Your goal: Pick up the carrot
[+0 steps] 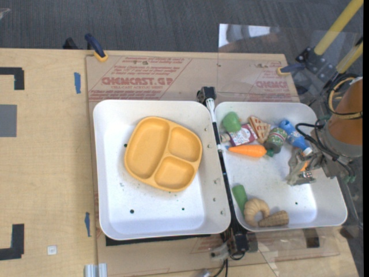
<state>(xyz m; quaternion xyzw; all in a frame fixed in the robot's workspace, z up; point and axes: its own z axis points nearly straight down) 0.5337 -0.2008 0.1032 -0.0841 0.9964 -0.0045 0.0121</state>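
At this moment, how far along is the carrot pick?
Nothing looks done yet: the carrot lies on the floor of the right bin, near its left wall beside the other toy foods. In hand: the pincer sits low inside that bin, to the carrot's right and apart from it. Left: reach the carrot, close on it, lift.

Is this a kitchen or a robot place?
Probably a robot lab, not a kitchen: the tool hangs over a white bin of toy food like the carrot, on a taped workbench.
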